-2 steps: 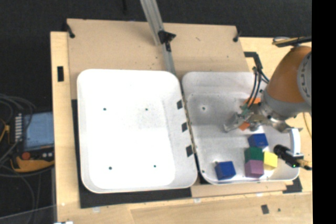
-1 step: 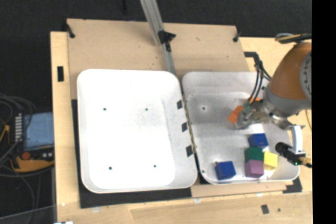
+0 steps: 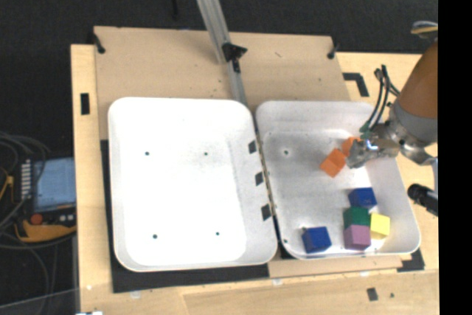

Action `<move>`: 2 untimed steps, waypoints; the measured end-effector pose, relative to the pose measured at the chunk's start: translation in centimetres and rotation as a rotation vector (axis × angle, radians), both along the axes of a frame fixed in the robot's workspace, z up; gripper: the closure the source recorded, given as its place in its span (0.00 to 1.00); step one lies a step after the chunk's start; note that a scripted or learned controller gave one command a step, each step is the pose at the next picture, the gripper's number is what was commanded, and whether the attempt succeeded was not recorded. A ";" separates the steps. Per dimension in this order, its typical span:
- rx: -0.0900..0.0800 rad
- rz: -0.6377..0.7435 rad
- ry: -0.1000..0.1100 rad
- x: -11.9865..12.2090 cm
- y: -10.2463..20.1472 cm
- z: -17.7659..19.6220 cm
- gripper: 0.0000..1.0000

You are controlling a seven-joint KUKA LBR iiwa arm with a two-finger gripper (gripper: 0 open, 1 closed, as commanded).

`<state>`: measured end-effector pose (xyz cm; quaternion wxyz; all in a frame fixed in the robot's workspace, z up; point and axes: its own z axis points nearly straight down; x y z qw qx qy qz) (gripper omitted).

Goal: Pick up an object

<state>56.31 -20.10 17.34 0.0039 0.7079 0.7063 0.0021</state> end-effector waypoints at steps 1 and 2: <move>0.001 0.005 0.001 0.1 -0.1 4.4 1.00; 0.001 0.008 0.001 0.3 0.7 9.3 1.00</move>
